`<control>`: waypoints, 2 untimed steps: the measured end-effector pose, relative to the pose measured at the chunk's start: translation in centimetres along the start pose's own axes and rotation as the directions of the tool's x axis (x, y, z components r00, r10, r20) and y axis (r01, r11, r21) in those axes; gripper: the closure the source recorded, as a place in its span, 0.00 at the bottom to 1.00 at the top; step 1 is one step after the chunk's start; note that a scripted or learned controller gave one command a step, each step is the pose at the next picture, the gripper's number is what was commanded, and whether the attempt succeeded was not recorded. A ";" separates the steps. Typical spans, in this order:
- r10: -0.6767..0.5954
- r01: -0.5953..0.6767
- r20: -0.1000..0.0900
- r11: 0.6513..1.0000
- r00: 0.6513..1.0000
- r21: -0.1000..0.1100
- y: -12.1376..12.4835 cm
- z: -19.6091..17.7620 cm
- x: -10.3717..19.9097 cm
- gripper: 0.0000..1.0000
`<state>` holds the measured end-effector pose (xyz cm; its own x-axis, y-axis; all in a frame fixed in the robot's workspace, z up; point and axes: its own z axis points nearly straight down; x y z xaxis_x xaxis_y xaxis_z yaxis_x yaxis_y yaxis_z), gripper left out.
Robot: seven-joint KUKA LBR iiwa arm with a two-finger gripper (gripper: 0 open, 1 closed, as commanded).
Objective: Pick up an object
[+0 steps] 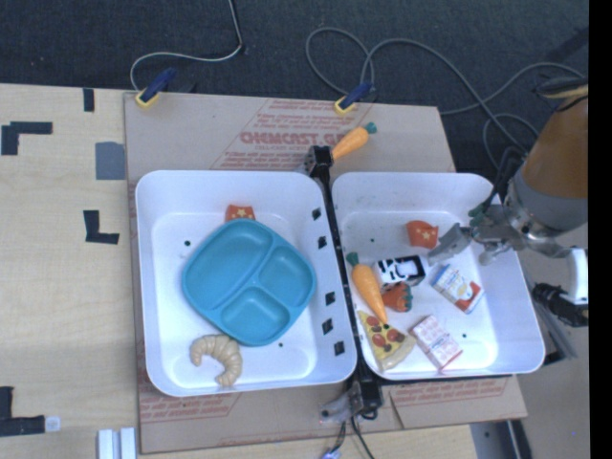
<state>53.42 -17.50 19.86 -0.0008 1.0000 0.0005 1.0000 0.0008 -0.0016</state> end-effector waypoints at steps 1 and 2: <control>-0.002 0.002 0.002 1.000 1.000 -0.010 5.7 11.1 2.1 0.00; -0.002 0.002 0.001 1.000 1.000 -0.005 9.2 11.2 6.1 0.00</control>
<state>62.58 -11.34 8.61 -0.0024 1.0000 -0.0010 1.0000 0.0024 0.0037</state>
